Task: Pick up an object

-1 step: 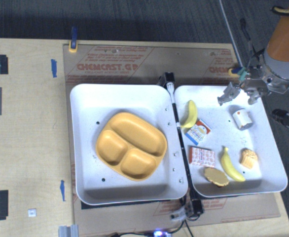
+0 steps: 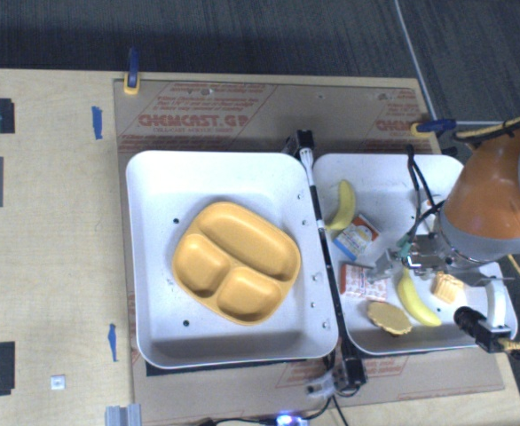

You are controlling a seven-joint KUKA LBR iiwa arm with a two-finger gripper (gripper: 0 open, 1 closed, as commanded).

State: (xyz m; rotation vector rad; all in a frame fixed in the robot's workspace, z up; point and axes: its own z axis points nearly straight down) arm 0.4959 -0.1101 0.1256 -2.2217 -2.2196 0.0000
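In the right bin (image 2: 380,171) | end effector (image 2: 417,257) low among items, grip state cannot be told | banana (image 2: 416,298) just beside it, second banana (image 2: 342,204) farther back | yellow tray (image 2: 235,261) in left bin (image 2: 149,238)

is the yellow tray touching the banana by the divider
Apart. The camera view shows the yellow tray in the left bin and the banana in the right bin, the divider between them.
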